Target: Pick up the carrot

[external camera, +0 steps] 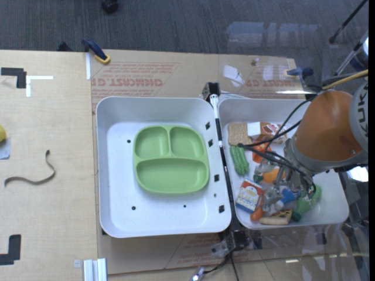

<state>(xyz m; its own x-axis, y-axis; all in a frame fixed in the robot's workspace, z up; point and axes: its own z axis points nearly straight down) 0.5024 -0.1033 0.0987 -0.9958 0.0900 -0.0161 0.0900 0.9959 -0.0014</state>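
Carrot (269,174) seems to be the small orange piece lying in the right bin (334,212), among a crowd of toy foods, just under the arm's wrist; another orange bit (256,215) sits lower down by the bin's front wall, so which one is the carrot is not certain. The gripper (280,193) hangs low over this pile, and I cannot tell what state it is in, since cables and clutter mask it. Judging by its look, the carrot is a light, stiff plastic toy, smooth and likely slippery, tapering toward one end. A hold across its thicker middle would probably be safest, as the narrow tip may slide out. Neighbours press close: a green bean pod (239,160) to its left and a carton (248,196) below. The left bin (117,215) holds a green plate (171,179).
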